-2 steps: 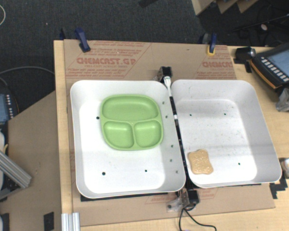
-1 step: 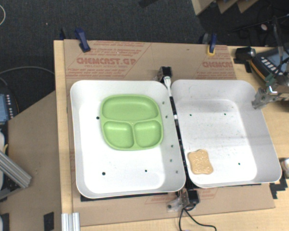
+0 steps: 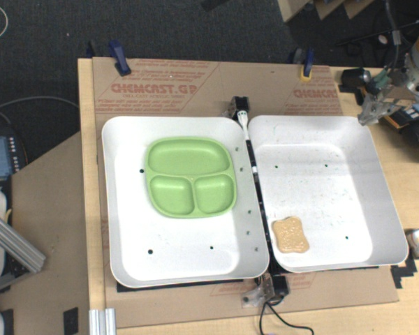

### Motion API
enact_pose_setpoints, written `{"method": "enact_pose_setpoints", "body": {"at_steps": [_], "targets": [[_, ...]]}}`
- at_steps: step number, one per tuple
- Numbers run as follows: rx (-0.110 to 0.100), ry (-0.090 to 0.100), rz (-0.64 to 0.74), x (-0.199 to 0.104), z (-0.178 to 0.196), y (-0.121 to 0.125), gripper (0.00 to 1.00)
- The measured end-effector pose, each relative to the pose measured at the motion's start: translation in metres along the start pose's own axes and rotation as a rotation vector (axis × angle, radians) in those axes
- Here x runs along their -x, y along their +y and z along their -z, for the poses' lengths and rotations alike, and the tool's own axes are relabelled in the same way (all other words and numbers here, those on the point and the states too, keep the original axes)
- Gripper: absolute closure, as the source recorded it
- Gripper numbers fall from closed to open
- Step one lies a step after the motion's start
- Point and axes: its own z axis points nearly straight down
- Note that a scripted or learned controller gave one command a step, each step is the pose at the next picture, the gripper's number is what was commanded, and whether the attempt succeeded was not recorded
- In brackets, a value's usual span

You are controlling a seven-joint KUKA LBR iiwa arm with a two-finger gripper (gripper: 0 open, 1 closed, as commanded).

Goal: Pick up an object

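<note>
We take the small tan, flat, roughly square biscuit-like piece (image 3: 290, 234) as the likeliest thing to pick up. It lies in the right-hand shallow white plastic bin (image 3: 349, 187), at that bin's near left corner, close beside the wall shared with the other bin, and nothing touches it. From the claw (image 3: 377, 107) it sits well apart: down the picture and to the left, with the bin's whole bare floor between them.

The claw itself hangs at the far right corner of the same bin, about over its rim, at the end of a cluttered wrist assembly. It is small and partly lost against the bench edge, so we cannot tell how it is set.

Further from the claw, across the dividing wall, the left-hand shallow white bin (image 3: 126, 243) holds a pale green plastic divided plate with three compartments (image 3: 190, 176), lying flat and toward the far part of that bin.

As we judge it, the task is barely begun: nothing is lifted and no object is in contact. The approach, descent, closing and lift are all left to do.
</note>
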Motion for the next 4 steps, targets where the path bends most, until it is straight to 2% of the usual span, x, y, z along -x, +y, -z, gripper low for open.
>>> {"method": "enact_pose_setpoints", "body": {"at_steps": [1,2,3,4], "targets": [[0.016,-0.002,0.002,-0.045,0.199,0.018,1.0],[-0.015,0.007,-0.002,-0.089,0.138,-0.055,1.0],[-0.014,0.006,-0.002,-0.123,0.112,-0.102,1.0],[-0.015,0.01,0.013,-0.332,0.058,-0.103,1.0]]}}
